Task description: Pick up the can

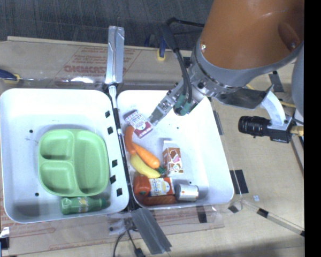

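can [187, 192] | well below pincer [156, 116], untouched | pincer state: we cannot tell | we clear carton [172, 160], descend centred

Green tray [73, 162] and bottle [83, 204], silver can [187, 192], yellow banana [144, 167], orange carrot [146, 155], white bins [10, 143].

can [188, 192]: shiny bare metal
bins [10, 143]: smooth white plastic, slightly glossy
tray [73, 161]: matt green plastic
carton [172, 160]: printed paperboard

Robotics lab: taped-down bins [214, 143], mounted camera [262, 127].
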Robot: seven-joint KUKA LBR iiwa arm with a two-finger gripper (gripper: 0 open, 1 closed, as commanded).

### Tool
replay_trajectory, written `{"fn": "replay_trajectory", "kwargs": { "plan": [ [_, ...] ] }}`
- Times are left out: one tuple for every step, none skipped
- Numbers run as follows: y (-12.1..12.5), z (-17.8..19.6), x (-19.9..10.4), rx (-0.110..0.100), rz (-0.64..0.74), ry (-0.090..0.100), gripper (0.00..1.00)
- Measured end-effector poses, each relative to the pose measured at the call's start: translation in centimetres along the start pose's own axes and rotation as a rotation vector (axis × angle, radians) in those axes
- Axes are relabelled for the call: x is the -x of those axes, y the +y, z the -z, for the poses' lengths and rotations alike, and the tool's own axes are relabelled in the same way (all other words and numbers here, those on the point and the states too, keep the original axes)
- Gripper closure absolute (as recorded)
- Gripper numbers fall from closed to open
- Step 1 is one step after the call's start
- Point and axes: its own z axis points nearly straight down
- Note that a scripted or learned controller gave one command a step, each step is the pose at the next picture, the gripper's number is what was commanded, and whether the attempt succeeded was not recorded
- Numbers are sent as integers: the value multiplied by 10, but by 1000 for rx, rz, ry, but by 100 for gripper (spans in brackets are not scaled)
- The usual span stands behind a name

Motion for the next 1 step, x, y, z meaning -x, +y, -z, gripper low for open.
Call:
{"fn": "replay_trajectory", "kwargs": {
  "plan": [
    [0, 0, 0, 0, 0, 0, 0]
  ]
}}
